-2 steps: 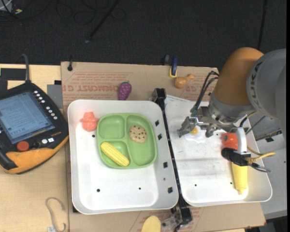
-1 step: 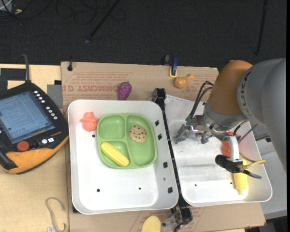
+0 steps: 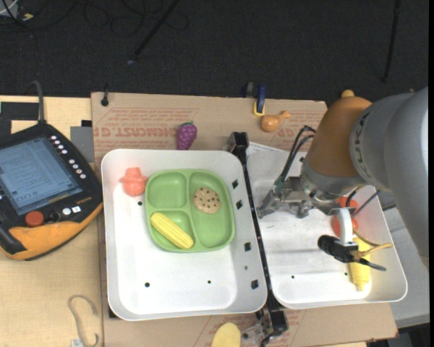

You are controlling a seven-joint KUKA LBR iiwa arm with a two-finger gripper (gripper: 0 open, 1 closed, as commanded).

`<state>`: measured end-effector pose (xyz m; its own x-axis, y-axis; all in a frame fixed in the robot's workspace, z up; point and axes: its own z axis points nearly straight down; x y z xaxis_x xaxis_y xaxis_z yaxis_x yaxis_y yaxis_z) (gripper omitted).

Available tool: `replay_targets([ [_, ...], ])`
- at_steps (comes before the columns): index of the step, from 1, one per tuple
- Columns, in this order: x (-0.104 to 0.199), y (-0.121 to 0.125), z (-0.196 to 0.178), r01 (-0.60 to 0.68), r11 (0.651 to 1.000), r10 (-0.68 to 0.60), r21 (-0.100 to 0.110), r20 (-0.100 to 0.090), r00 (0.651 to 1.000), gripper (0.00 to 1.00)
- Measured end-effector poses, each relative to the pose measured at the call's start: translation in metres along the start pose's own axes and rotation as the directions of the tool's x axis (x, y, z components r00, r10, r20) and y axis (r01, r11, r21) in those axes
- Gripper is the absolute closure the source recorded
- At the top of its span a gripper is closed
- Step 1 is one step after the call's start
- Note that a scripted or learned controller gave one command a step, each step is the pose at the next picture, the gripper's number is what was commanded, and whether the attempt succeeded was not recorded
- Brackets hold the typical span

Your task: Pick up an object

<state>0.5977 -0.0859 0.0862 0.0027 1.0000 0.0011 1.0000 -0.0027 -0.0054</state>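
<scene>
Even overhead light, bench fairly bright. White bins point(image 3: 130, 266) are the brightest part, close to washed out but w/o hard glare. Far bkgd is a dark floor point(image 3: 202, 35), almost black, cables there barely readable. Shadows soft & short: thin one under the green tray point(image 3: 220, 226), faint one beside the arm point(image 3: 390, 150). Overall res low, slightly soft & grainy; arm at right is blurriest. No obvious edge distortion.

Two white bins point(image 3: 130, 280), one green tray point(image 3: 224, 226)
</scene>
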Motion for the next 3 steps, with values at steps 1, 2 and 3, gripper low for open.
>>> replay_targets([
  [1,-0.002,0.0,-0.011,-0.006,1.0,0.006,0.0,-0.001,1.0,1.0],
  [2,0.005,-0.005,-0.059,0.002,1.0,-0.002,-0.007,0.001,1.0,1.0],
  [3,0.012,0.0,-0.118,0.003,1.0,-0.003,-0.01,0.001,1.0,1.0],
])
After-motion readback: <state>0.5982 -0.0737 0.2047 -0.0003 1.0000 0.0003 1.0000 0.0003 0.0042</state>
